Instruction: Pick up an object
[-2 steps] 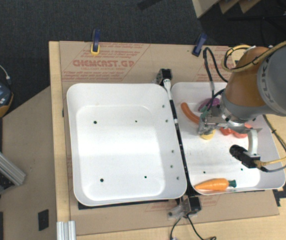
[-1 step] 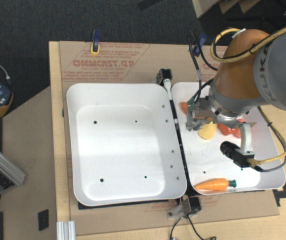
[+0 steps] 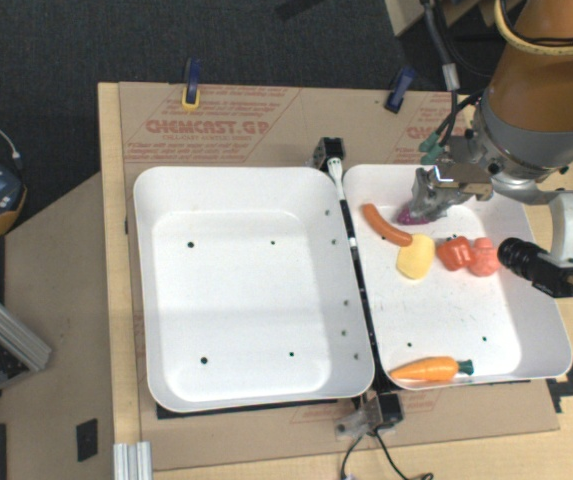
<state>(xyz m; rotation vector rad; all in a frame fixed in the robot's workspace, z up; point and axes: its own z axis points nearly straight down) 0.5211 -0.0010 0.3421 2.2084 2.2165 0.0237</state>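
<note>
White plastic bins sit side by side on a cardboard-topped bench (image 3: 266,118), and the left bin (image 3: 246,278) has nothing but a few dark dots on its floor. All the toys are in the right bin (image 3: 446,318). An orange sausage-shaped piece (image 3: 386,225) lies tilted near the bin's far-left corner, a pale yellow lump (image 3: 416,258) sits just beside its lower end, and a red-orange chunky piece (image 3: 468,255) rests to the right of that. A toy carrot (image 3: 428,370) lies along the near rim, well apart from the rest. The gripper (image 3: 428,203) is low at the far end of this bin, right over a small purple thing (image 3: 412,215), perhaps touching it; from here I can't tell whether the jaws are spread or closed.
</note>
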